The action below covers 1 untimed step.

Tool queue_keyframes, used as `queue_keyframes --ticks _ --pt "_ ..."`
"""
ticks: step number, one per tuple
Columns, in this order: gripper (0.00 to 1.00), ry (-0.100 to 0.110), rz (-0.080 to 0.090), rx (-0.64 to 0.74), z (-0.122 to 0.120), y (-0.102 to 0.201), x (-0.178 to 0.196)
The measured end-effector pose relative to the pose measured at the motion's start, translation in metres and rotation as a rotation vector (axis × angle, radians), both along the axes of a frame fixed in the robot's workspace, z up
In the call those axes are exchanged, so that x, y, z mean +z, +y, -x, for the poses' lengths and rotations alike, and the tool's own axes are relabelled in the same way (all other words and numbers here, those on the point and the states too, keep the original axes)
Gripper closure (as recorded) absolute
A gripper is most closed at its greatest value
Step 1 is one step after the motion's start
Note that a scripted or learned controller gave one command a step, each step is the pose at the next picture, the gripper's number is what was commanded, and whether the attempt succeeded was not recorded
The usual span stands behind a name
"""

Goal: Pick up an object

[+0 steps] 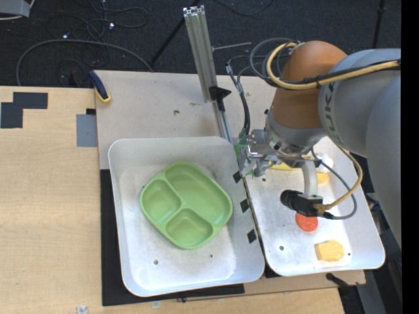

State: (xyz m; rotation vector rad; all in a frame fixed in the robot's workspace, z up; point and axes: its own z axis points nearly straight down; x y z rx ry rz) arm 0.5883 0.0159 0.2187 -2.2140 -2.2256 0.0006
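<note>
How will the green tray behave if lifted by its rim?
The tray looks like moulded plastic: likely stiff and light. Wide and shallow, it may tilt from a one-edge grip. Its smooth rim might slip.

Lab: test bench [46,208], loose cables [108,23]

Item one: right bin [281,254], far end hidden beneath my arm [366,110], which is itself cut off at the picture's right edge. Item two: yellow thing [284,167] in that bin, mostly covered by my wrist [291,139], only slivers showing, kind not to be told; red round thing [308,224] nearby, upper part covered, too small for me to name. Item three: desk [46,195], cut off at the left and bottom edges.
</note>
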Motion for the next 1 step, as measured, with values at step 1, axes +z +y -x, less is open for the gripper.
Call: queue_keyframes --ticks 1 --pt "1.0 0.001 0.0 -0.001 -0.0018 0.0495 0.0106"
